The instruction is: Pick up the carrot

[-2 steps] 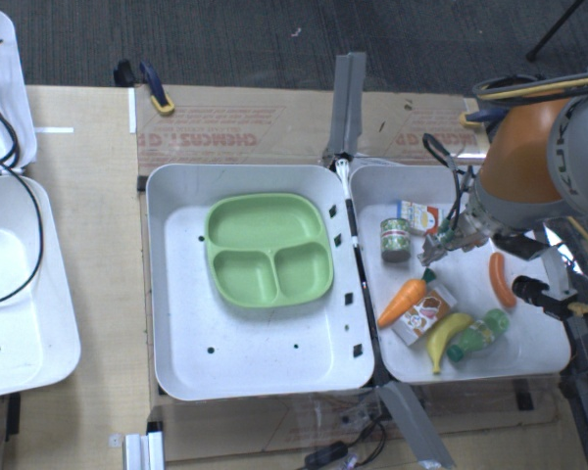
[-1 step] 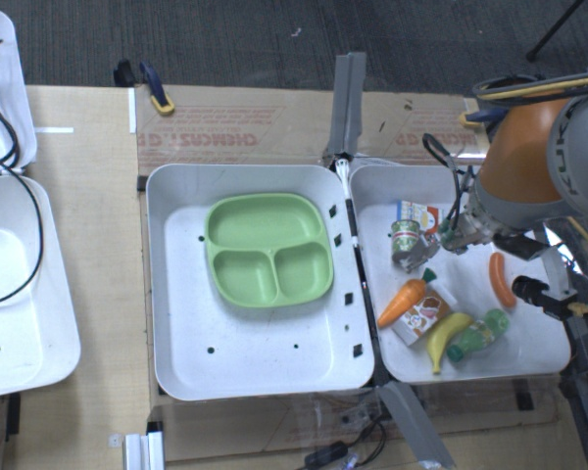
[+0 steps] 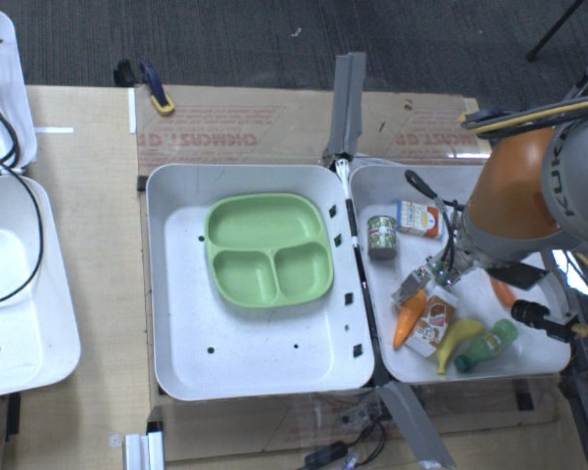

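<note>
The carrot (image 3: 407, 323) is a small orange cone lying in the right bin (image 3: 539, 360), near its left wall, with the thick end pointing up and to the right. My gripper (image 3: 425, 282) hangs low over the bin, right at the carrot's thick end and seemingly touching it. The grey arm with its orange band (image 3: 510, 199) comes in from the right above it. Nothing is seen lifted off the bin floor.
Around the carrot lie a snack packet (image 3: 433, 323), a banana (image 3: 458, 343), a green bottle (image 3: 492, 345), a green can (image 3: 380, 235) and a small carton (image 3: 418, 218). The left bin (image 3: 176, 341) holds a green divided plate (image 3: 269, 249).
</note>
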Action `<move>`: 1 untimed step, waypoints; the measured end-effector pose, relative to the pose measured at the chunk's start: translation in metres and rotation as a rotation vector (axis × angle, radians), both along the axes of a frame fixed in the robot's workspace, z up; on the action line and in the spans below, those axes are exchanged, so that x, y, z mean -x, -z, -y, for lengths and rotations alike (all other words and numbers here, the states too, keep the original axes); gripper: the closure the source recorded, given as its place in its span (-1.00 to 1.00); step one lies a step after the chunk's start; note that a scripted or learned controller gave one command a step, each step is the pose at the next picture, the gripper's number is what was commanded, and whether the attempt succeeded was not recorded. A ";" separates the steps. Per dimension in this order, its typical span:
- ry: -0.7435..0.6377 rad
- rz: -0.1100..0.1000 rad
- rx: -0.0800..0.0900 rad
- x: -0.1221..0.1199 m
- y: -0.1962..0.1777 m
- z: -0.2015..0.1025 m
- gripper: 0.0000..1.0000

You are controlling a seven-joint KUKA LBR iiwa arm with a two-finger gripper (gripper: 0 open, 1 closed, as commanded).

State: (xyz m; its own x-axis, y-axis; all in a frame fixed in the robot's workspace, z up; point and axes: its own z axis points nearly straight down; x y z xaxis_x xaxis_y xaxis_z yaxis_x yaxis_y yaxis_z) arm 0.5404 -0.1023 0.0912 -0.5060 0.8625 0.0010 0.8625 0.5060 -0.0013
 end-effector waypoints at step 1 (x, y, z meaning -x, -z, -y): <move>0.006 0.002 0.000 0.000 -0.009 0.001 1.00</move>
